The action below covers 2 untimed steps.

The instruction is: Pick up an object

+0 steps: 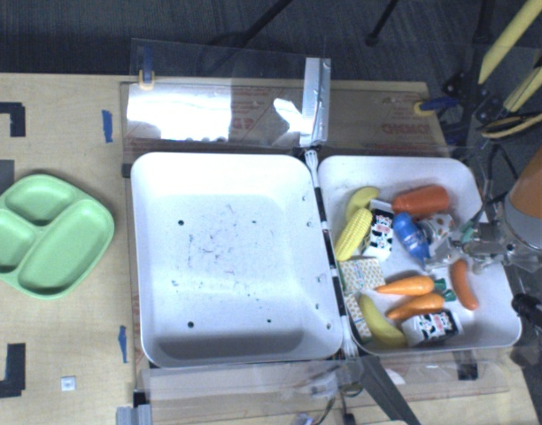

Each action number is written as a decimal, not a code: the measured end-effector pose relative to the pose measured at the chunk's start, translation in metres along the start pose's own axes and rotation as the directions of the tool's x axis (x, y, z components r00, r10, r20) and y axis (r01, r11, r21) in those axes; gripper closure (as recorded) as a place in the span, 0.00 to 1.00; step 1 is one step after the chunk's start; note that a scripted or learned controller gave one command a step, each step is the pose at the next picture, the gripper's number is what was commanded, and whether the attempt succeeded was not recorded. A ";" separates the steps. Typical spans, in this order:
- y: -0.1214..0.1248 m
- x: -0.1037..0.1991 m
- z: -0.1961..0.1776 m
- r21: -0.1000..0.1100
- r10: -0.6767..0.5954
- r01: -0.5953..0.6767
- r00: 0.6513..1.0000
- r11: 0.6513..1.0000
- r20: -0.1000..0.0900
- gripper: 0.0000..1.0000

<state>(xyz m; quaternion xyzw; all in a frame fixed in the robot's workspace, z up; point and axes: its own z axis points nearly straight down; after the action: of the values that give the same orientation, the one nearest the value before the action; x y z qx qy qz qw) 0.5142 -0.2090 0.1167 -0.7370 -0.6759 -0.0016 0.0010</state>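
I cannot tell the state of the pincer (470, 248), but the toys crowded just beside it, like the red sausage (464, 284) and blue bottle (412, 237), could make a grasp slip.

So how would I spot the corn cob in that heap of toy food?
Look at the right bin, the one full of toys. Along its left wall, in the upper half, the corn lies slanted, just under a banana and beside a black-and-white carton. It alone is pale yellow with bumpy kernels; the bananas are smooth.
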 end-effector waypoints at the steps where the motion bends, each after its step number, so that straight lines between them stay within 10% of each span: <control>1: -0.011 -0.001 0.027 -0.008 -0.199 0.199 0.980 0.980 -0.007 0.00; 2: -0.015 -0.011 -0.003 -0.002 -0.232 0.232 0.973 0.973 -0.001 0.00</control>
<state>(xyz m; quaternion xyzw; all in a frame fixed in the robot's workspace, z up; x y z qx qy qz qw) 0.4979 -0.2184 0.1196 -0.6530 -0.7573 -0.0030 0.0006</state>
